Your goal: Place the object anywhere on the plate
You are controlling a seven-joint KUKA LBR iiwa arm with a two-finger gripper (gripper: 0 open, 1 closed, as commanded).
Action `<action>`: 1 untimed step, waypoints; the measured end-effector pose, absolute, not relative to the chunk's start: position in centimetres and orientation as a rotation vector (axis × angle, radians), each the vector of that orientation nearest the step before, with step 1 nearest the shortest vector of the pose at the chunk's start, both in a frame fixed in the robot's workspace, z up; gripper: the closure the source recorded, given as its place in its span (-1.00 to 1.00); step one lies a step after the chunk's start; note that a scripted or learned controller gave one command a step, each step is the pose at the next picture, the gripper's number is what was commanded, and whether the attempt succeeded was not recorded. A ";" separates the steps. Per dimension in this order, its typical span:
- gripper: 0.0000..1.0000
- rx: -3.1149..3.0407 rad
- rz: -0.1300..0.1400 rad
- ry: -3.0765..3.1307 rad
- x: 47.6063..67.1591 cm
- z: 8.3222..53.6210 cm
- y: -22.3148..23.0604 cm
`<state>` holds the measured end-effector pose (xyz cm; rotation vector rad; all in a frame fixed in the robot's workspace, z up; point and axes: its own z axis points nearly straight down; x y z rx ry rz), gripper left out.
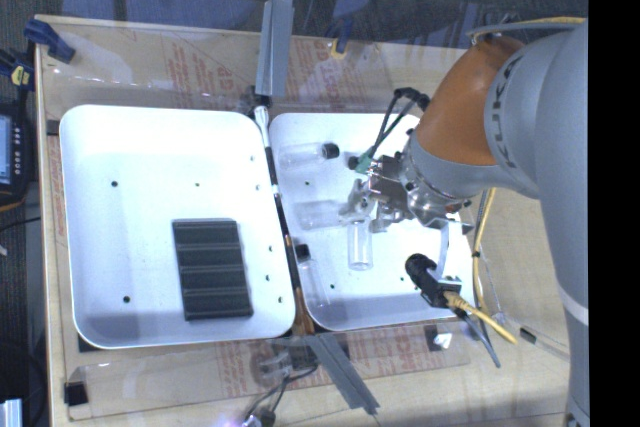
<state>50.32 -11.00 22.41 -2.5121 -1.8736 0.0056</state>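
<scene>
Over the right bin [330, 310], the gripper [372, 205] hangs just above a clear, tube-like object [359, 248] lying on the white floor; nothing is seen between the fingers, and whether they are spread cannot be told. The dark ribbed plate [211, 268] lies in the left bin [100, 145]. The object, hard to see, should be gripped across its width.

Two shallow white bins sit side by side on one worktop [150, 50] — a left bin [90, 145] and a right bin [330, 310]. The left bin carries one dark ribbed plate [211, 268]. The right bin carries three clear items: one small vial with a dark cap [308, 153], one upright clear tube [359, 246], and one more clear piece [312, 214] — too faint to name. One arm [520, 105] reaches in.
</scene>
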 end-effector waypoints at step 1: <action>1.00 -2.449 0.006 -1.955 53.4 19.6 -4.7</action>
